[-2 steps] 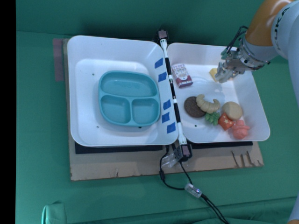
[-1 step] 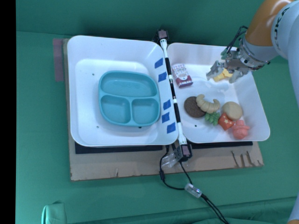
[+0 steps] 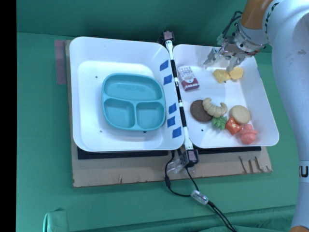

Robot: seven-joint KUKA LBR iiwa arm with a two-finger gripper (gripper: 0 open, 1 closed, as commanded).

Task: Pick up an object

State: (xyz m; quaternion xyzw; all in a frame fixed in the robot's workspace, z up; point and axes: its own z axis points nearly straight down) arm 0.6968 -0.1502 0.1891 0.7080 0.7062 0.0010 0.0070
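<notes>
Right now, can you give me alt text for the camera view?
The tool hovers above a yellow item at the back of the right bin, which holds other toy foods. The left bin holds a teal divided tray.

Legible markings in the overhead bench view.

Dark capital lettering runs down the grey upper link of the robot arm point(image 3: 289, 28) just below its orange band; the strokes resemble the maker's name but are foreshortened and only partly readable. A further fragment, resembling a "K", sits at the right edge on the grey lower link of the arm point(image 3: 303, 171). The small red-and-white printed carton point(image 3: 188, 78) lying in the right shallow white plastic bin point(image 3: 263, 98) bears a printed panel on its top face, too small to read. The blue tape squares point(image 3: 169, 93) on the left shallow white plastic bin point(image 3: 89, 52) carry no writing.
</notes>
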